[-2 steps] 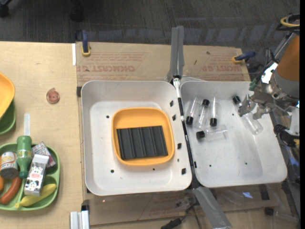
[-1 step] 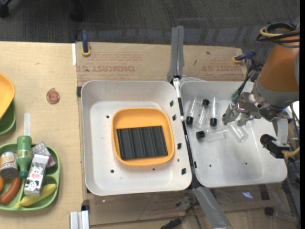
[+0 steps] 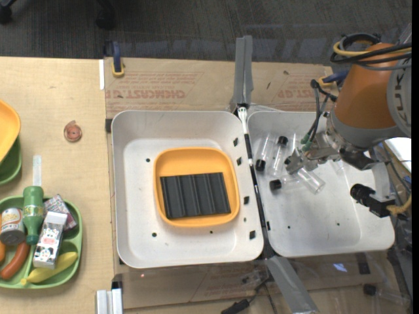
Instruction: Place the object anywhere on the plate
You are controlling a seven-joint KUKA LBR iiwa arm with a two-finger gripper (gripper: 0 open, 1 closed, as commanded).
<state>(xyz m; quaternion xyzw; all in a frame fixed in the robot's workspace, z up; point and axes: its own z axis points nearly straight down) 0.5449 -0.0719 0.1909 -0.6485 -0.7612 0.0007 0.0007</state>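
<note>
A yellow-orange plate [image 3: 193,157] lies in the middle of the left bin [image 3: 134,195]. A dark grey ribbed slab [image 3: 198,195] rests flat on it. In the right bin [image 3: 327,231], several clear tubes with black caps [image 3: 278,150] lie scattered near the back left. My gripper [image 3: 302,162] is low in the right bin among these tubes, right over a clear tube [image 3: 313,182]. The arm's orange band [image 3: 363,100] hangs above it. Clear plastic and the gripper body hide what is under the gripper.
On the bench to the left stand a green tray of toy food [image 3: 39,237], a yellow bowl [image 3: 6,133] and a small pink piece [image 3: 72,131]. A grey post [image 3: 243,70] rises between the bins at the back. Cables [image 3: 357,44] loop above the arm.
</note>
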